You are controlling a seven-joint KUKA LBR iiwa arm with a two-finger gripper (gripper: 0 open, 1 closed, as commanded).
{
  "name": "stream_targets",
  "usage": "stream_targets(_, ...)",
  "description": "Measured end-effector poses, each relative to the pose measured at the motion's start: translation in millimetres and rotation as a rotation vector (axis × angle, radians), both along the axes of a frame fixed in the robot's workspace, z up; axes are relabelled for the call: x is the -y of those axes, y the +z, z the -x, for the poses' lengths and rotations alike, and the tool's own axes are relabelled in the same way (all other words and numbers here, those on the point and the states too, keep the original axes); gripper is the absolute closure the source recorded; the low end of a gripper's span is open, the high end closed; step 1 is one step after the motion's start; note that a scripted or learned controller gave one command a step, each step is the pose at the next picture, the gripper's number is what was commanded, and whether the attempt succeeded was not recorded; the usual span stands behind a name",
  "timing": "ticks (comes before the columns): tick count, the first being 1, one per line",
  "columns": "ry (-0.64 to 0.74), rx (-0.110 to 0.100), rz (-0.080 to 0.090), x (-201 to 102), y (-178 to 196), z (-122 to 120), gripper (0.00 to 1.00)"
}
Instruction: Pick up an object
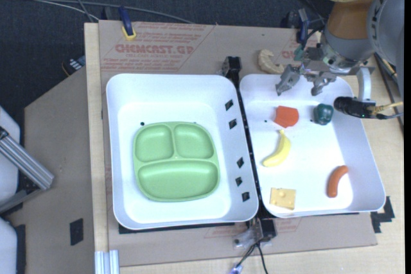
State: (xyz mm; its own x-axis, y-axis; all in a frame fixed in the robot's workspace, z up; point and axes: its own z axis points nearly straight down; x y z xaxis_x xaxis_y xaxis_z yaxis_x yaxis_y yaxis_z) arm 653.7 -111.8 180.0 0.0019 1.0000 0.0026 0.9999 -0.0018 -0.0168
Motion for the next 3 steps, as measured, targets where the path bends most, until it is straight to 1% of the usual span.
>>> stream_targets(1,0.002,0.016,0.002,0,10,-3,0.0)
stream_targets(2,0.003,0.01,0.001,-6,-34,-2,0.0)
stream_targets(3,0.002,0.011,0.001,-2,-96,0,0.0)
